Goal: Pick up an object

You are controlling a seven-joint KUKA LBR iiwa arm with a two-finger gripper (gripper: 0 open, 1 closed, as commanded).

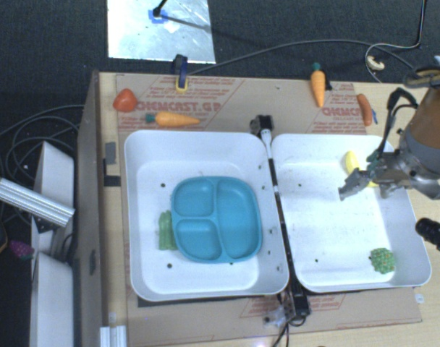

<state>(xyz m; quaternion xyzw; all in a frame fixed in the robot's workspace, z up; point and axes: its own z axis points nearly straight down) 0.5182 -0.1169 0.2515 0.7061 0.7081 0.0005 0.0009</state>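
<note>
Pincer (366,178) hangs over the right bin (328,273), reaching in from the right on the grey arm (431,139), and whether it is wide or narrow cannot be told from this angle; nothing shows clearly between its tips. One yellow object (351,161) lies in the upper right part of that bin, just beside the pincer's tip and partly hidden by it. One green bumpy object (382,260) sits near the same bin's lower right corner, well apart from the pincer. The left bin (198,144) holds one blue divided plate (216,218) with three compartments, and one green piece (166,231) touching the plate's left edge. Behind the two bins, on the tabletop (205,105), lie three carrots (175,120), one at the left and two at the right, plus one orange-red rounded object (124,100).
</note>
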